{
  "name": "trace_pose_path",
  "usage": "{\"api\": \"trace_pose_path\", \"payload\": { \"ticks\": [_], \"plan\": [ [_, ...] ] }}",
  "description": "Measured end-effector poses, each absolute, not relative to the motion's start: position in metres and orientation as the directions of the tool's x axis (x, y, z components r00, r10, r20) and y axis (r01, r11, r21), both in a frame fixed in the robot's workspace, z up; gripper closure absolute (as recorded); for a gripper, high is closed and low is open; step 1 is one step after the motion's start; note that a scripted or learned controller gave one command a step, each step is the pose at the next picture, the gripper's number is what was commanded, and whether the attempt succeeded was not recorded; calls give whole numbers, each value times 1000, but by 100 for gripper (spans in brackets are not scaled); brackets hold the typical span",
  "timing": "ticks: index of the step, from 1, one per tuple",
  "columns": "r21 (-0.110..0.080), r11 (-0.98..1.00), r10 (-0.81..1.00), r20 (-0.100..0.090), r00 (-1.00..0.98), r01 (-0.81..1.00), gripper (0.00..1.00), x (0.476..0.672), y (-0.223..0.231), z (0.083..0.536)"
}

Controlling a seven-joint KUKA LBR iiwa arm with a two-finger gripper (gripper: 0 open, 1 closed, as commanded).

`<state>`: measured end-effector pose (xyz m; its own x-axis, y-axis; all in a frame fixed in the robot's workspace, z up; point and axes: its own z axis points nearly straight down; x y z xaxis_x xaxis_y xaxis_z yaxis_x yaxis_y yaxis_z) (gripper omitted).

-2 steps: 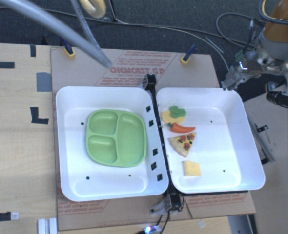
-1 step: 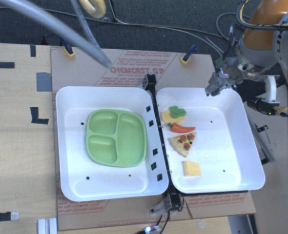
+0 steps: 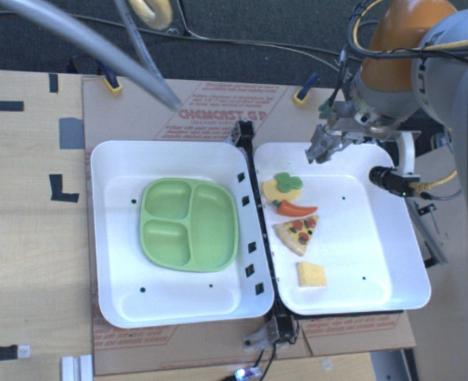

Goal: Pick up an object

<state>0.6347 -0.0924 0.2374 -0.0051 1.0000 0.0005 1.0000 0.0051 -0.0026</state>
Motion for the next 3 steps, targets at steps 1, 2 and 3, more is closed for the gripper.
{"api": "trace_pose_path", "payload": {
  "ticks": [1,2,3],
  "plan": [
    [-2,5,1000,1,-5,1000,100,622,-46,240],
    [-3,6,1000,1,-6,1000,100,606,10,237],
    [-1,7,1000,1,-7,1000,100,606,59,241]
  ]
}}
